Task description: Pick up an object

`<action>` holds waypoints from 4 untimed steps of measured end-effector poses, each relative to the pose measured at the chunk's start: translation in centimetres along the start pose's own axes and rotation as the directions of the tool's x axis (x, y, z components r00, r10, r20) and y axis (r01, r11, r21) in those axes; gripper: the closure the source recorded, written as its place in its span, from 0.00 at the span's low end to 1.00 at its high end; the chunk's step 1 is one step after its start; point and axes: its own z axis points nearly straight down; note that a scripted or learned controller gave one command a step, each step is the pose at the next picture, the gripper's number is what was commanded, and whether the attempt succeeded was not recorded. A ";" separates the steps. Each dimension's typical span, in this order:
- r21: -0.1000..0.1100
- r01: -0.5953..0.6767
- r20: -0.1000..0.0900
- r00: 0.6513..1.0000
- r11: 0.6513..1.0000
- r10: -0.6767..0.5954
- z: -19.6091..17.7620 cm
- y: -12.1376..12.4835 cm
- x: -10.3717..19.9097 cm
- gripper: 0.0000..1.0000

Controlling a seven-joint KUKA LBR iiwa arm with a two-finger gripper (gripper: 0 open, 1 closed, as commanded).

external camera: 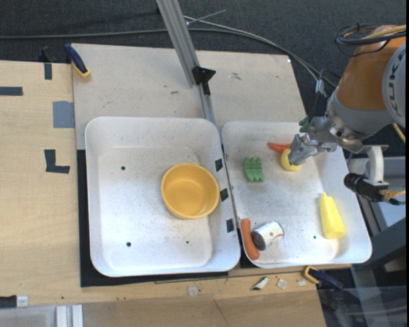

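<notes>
My gripper [297,157] hangs low over the back of the right bin [294,251], right above a small yellow piece [290,163] with an orange carrot-like piece [279,146] just to its left. A green ridged block [253,169] lies left of these. Along the bin's right side lies a yellow corn-like object [331,216]. Near the front left corner rest an orange sausage-shaped piece [249,239] and a small white and dark cup [268,234]. The left bin [112,182] holds a yellow bowl [189,191].
A grey metal pole [185,43] slants down from the top to the gap between the bins. A clamp with a yellow tip [77,60] sits at the board's back left corner. Small bits lie on the bench in front of the right bin.
</notes>
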 end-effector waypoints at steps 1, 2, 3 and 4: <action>0.002 0.001 0.000 1.000 1.000 -0.001 -1.1 -0.9 5.7 1.00; 0.005 -0.001 0.001 1.000 1.000 0.001 -0.5 -1.6 10.1 1.00; 0.007 0.000 0.001 1.000 1.000 0.000 0.3 -1.9 15.5 1.00; 0.008 0.000 0.001 1.000 1.000 -0.001 0.0 -3.3 19.7 1.00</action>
